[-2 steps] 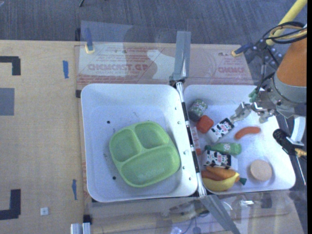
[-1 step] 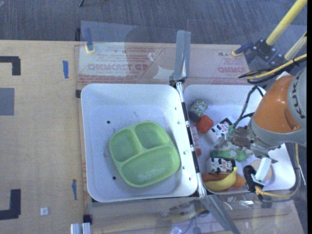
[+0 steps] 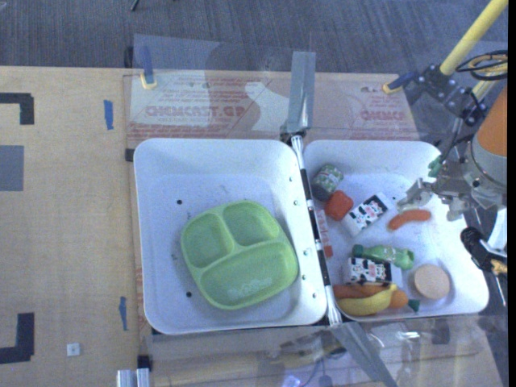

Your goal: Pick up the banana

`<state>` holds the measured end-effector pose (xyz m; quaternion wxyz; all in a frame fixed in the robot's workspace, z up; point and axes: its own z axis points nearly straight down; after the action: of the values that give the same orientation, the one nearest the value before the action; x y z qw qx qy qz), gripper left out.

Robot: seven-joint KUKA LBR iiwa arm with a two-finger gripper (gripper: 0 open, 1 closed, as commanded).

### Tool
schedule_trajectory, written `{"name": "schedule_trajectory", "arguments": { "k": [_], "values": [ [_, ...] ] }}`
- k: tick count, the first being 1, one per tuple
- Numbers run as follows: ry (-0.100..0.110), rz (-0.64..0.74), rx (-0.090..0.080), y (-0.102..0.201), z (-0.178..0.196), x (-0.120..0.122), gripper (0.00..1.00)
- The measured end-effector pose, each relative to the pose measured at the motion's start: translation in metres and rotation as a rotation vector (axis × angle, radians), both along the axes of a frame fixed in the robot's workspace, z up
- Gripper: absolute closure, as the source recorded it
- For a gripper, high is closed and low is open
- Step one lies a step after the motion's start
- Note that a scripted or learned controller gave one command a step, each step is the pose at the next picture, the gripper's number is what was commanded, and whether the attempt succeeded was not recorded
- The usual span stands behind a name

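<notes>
Banana (image 3: 372,301) lies at near edge of right bin (image 3: 477,297), long axis left-right, beside carrot. Hand (image 3: 435,193) hovers at bin's right side, banana toward front-left of it. Finger state: cannot tell.

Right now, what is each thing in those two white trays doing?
banana: lying flat at the right bin's near edge, not held.
green plate: resting in the left bin.
orange carrot: lying loose in the right bin.
gripper: over the right bin's far right side.

Red "CHEMCAST GP" print on clear sheet (image 3: 193,107); rest illegible.
</notes>
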<state>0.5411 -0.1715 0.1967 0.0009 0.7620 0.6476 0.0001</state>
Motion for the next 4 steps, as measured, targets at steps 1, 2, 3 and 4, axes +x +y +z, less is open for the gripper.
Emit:
{"name": "schedule_trajectory", "arguments": {
  "k": [1,2,3,4],
  "values": [
    [-0.001,-0.02,0.0,0.039,-0.103,-0.038,0.0],
    [-0.006,-0.092,-0.001,0.074,-0.109,-0.012,0.0],
    [-0.01,-0.095,-0.003,0.073,-0.099,-0.011,1.0],
    [-0.002,0.037,-0.001,0.006,-0.11,0.056,1.0]
  ]
}}
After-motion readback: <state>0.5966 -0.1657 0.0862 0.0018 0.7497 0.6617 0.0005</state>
